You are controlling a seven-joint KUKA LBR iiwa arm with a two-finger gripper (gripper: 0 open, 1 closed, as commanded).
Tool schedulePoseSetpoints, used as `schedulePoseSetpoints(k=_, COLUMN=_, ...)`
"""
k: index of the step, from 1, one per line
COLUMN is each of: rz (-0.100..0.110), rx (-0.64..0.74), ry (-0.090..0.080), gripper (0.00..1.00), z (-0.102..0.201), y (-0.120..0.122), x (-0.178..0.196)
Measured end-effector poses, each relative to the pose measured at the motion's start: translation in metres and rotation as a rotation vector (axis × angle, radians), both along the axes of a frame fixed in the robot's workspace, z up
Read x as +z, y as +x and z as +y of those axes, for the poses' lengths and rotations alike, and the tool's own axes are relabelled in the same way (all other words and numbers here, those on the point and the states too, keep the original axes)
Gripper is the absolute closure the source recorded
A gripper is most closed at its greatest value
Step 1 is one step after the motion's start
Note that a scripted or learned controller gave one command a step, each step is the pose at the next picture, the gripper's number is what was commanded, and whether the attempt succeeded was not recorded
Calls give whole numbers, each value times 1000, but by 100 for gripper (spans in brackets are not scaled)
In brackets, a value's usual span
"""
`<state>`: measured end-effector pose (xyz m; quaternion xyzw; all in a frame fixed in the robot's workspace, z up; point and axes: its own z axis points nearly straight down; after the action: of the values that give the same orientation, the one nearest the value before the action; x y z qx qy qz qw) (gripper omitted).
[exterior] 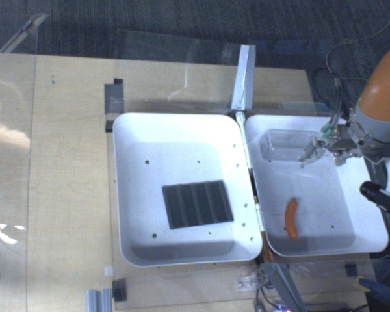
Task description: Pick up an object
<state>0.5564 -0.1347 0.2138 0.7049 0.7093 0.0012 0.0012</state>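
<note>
A small orange sausage-shaped object (290, 218) lies in the right bin (370, 236), towards its front left. A clear, see-through container (283, 143) rests in that bin's back left corner. A flat black ribbed rectangle (197, 204) lies near the middle of the left bin (136, 174). My gripper (312, 154) hangs over the back part of the right bin, just right of the clear container and well behind the orange object. Nothing is visibly held in it.
A metal post (243, 77) stands behind the seam between the two bins. The wooden bench (52, 174) spreads out to the left, under a clear panel. Cables and brackets sit along the front edge below the right bin.
</note>
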Motion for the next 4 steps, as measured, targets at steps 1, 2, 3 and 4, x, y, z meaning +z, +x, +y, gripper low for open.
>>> schedulePoseSetpoints(k=1, rz=-3, rx=110, ry=-1, gripper=0, z=9, y=-43, x=-119)
schedulePoseSetpoints(k=2, rz=-9, rx=112, ry=-2, gripper=100, z=10, y=-40, x=-108)
schedulePoseSetpoints(k=3, rz=-9, rx=112, ry=-2, gripper=0, z=10, y=-40, x=-108)
schedulePoseSetpoints(k=4, rz=-17, rx=134, ry=-6, gripper=0, z=24, y=-64, x=-123)
